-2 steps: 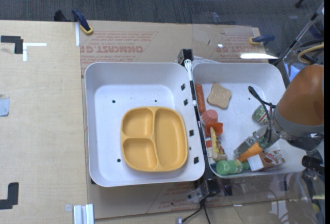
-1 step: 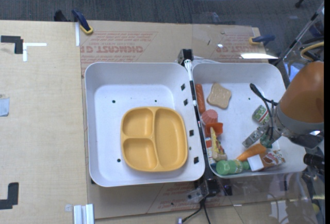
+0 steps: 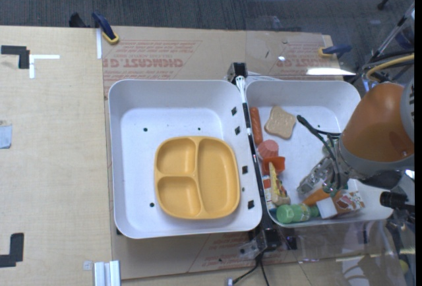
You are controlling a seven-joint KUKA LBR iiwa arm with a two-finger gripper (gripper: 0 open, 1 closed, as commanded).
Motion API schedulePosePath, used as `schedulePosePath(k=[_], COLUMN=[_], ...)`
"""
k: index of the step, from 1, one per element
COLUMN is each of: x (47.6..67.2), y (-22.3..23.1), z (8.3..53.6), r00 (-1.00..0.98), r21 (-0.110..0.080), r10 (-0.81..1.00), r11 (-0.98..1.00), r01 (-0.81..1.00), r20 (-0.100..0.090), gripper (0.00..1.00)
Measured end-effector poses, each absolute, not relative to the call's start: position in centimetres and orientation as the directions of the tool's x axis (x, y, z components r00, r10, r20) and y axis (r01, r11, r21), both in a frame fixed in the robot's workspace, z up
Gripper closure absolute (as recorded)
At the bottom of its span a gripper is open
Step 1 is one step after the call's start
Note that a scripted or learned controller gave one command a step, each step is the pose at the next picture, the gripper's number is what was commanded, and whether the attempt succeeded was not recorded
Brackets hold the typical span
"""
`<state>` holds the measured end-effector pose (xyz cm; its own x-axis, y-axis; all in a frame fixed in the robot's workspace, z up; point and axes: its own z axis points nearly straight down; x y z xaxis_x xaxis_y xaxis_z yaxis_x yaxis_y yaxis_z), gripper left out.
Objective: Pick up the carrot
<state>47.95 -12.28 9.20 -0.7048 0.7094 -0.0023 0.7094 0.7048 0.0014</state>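
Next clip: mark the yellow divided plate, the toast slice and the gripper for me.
yellow divided plate (image 3: 198, 177): camera view, on the ridge between its compartments.
toast slice (image 3: 281, 122): camera view, middle of its top face.
gripper (image 3: 315, 180): camera view, between its fingertips, low in the right bin.

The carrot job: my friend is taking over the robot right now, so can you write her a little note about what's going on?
Claw: low in the right bin, near its front right corner. Whether it is open or shut is not clear from this view.

Carrot: a short orange piece lying on the bin floor just below the claw, next to a green toy. It does not look lifted.

Other food in that bin: bread slice, a long sausage by the left wall.

Left bin: holds a yellow divided plate.

Done: arm is at the carrot.
Left: grip it and lift it.
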Motion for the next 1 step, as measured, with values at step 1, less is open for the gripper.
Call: schedulePosePath(k=[1], x=[48.23], y=[-12.38], z=[10.15], r00=[-0.701], r21=[0.005], r10=[0.713], r11=[0.701], r01=[0.713], r20=[-0.008], gripper=[1.0])
